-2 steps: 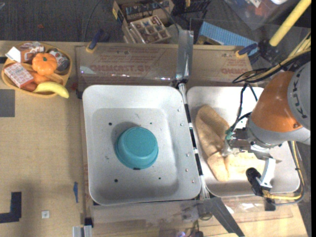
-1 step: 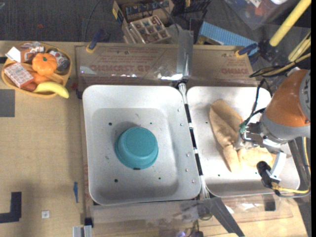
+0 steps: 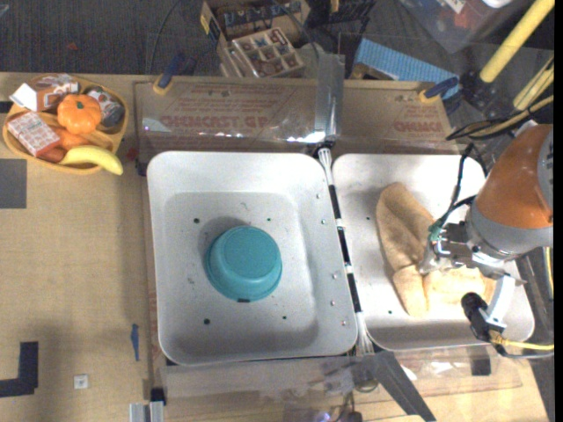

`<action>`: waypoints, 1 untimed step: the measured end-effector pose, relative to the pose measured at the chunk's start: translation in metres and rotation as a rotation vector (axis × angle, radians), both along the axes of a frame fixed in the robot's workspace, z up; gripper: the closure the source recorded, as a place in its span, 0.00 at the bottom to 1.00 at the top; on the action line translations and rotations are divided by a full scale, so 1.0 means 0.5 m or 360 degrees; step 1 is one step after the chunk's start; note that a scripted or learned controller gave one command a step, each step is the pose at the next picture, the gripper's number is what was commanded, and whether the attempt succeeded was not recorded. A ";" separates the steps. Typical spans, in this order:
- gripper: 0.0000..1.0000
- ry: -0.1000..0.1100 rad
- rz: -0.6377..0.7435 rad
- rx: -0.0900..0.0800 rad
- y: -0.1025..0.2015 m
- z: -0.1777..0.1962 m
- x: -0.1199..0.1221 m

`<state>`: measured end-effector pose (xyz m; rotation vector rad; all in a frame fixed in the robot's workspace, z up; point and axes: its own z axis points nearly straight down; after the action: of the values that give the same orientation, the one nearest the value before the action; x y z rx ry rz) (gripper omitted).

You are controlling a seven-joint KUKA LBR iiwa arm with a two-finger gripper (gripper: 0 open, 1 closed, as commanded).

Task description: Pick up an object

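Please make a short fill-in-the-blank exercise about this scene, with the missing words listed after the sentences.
1. The teal bowl lies upside down in the ______ bin.
2. The tan cloth lies in the ______ bin.
3. The gripper is low over the ______.
4. A yellow ______ lies at the front of the basket beside an orange pumpkin.

Missing words: left; right; cloth; banana

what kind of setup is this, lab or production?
Likely a robotics lab grasping bench: two white bins, a KUKA arm over a tan cloth, a teal bowl, loose cables and clutter behind.
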<state>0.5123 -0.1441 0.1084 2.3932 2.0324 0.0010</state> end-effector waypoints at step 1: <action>0.00 0.0000 -0.0001 0.0000 -0.001 0.000 0.000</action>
<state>0.5121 -0.1446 0.1084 2.3940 2.0315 0.0005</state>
